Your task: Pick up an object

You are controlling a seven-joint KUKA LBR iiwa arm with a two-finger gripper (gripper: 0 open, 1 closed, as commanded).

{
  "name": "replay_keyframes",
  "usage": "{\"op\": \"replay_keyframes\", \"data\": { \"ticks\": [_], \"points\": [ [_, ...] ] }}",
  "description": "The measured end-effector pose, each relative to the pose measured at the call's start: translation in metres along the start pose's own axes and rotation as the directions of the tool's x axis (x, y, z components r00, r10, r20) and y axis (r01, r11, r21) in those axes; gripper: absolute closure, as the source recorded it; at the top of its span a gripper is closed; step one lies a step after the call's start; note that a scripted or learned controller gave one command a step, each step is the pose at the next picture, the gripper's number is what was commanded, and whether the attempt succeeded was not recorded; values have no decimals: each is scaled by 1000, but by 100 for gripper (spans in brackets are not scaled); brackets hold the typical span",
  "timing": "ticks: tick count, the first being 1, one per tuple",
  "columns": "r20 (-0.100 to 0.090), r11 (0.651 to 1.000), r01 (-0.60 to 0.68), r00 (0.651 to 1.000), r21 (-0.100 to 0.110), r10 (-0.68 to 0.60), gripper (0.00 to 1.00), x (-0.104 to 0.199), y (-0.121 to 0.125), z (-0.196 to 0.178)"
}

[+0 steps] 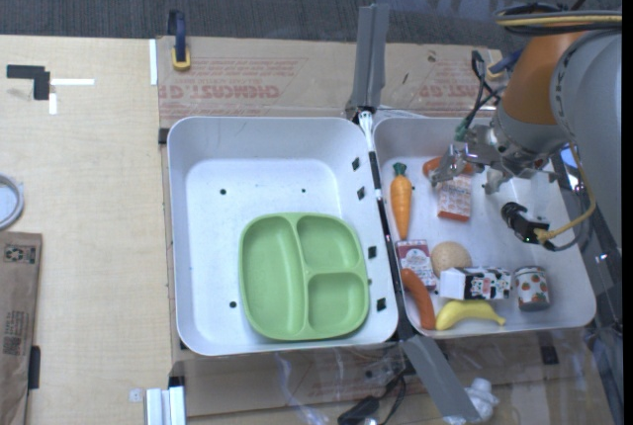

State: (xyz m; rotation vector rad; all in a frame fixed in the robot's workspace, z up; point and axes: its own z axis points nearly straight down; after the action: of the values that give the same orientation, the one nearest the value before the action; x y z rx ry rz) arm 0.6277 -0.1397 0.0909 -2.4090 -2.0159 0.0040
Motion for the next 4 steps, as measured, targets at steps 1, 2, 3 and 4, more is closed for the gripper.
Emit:
{"op": "replay_keyframes", "data": {
  "ticks": [1, 2, 3, 4],
  "points": [
    [2, 1000, 4, 1000, 2, -4, 100, 0, 0, -9],
    [2, 1000, 4, 1000, 2, -4, 0, 1, 0, -9],
    [0, 1000, -13, 1000, 1, 13, 0, -16, -28, 0],
    [0, 1000, -13, 1000, 3, 13, 100, -17, -28, -9]
  ]
}}
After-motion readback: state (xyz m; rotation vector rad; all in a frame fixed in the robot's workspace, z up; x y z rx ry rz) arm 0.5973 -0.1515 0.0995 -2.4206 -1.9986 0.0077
